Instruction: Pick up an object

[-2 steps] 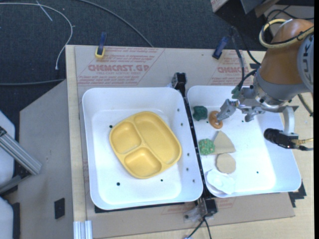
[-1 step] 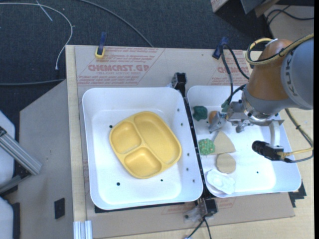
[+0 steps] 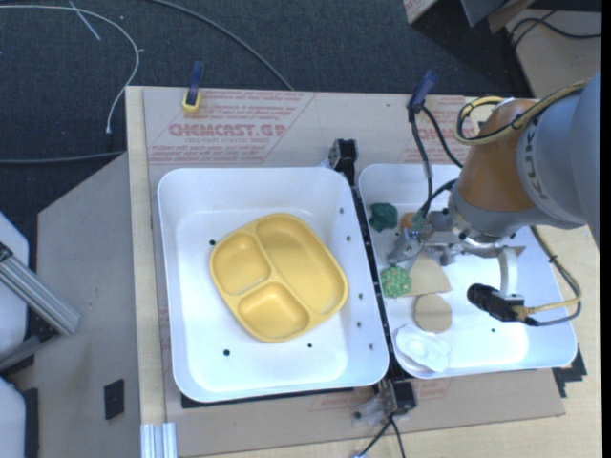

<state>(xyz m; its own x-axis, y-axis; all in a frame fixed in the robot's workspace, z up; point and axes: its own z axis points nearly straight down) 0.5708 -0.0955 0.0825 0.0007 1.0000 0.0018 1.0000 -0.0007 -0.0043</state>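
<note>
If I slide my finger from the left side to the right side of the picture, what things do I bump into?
Left white bin → yellow divided plate → right white bin, holding a dark green piece and a speckled green block, then a tan round piece → the grey and orange arm.

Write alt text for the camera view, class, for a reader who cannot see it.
A grey and orange robot arm reaches down into the right white bin among small objects, including a tan piece and green pieces. The left white bin holds a yellow divided tray.
</note>
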